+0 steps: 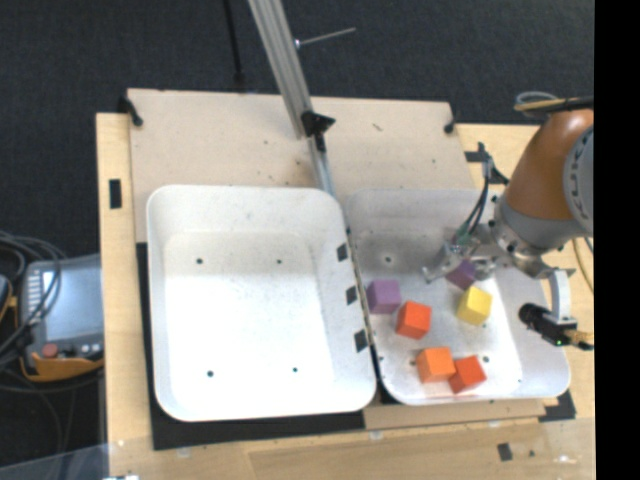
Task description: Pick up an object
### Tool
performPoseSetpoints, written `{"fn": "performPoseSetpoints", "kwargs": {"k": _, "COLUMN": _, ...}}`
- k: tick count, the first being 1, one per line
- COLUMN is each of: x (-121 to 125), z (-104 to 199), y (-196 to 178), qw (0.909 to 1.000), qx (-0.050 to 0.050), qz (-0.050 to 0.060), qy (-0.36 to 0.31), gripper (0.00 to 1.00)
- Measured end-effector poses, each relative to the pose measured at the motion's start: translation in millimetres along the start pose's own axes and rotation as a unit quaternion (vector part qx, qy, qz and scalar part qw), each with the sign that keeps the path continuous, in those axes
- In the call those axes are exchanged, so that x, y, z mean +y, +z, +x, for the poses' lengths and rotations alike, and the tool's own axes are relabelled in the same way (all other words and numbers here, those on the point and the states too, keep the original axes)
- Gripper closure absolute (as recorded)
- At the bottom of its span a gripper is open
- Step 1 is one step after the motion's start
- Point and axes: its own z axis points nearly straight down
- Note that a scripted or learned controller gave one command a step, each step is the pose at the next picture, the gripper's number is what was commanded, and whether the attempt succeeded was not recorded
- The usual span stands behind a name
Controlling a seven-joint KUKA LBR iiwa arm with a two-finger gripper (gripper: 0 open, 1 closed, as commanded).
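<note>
While the gripper (462, 266) pinches a purple block (461, 275), five blocks lie below it in the right bin (400, 223).

Gripper (458, 265) sits low over the right bin (400, 218), arm (545, 183) coming in from the right. Purple block (461, 275) right at the fingertips, partly hidden by them; can't tell if it's gripped. Yellow cube (474, 305) just below and right of the claw. Orange cube (413, 319) below-left, second purple cube (384, 295) further left beside it. Two more orange cubes (434, 364) (467, 373) touching, well below. Left bin (250, 298) far left of the claw.
</note>
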Motion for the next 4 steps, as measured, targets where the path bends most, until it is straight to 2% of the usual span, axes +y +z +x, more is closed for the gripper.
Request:
{"fn": "performPoseSetpoints", "kwargs": {"k": 1, "x": 5.4, "z": -2.6, "y": 5.5, "qw": 1.0000, "qx": -0.002, "qz": -0.009, "qy": 0.000, "gripper": 0.00}}
{"fn": "performPoseSetpoints", "kwargs": {"k": 2, "x": 6.5, "z": -4.3, "y": -4.6, "qw": 0.9999, "qx": -0.003, "qz": -0.012, "qy": 0.001, "gripper": 1.00}}
{"fn": "performPoseSetpoints", "kwargs": {"k": 3, "x": 6.1, "z": -4.2, "y": -69.2, "qw": 1.0000, "qx": 0.002, "qz": -0.002, "qy": -0.003, "gripper": 1.00}}
{"fn": "performPoseSetpoints", "kwargs": {"k": 4, "x": 7.0, "z": -4.7, "y": -75.7, "qw": 1.0000, "qx": 0.003, "qz": 0.001, "qy": -0.004, "gripper": 1.00}}
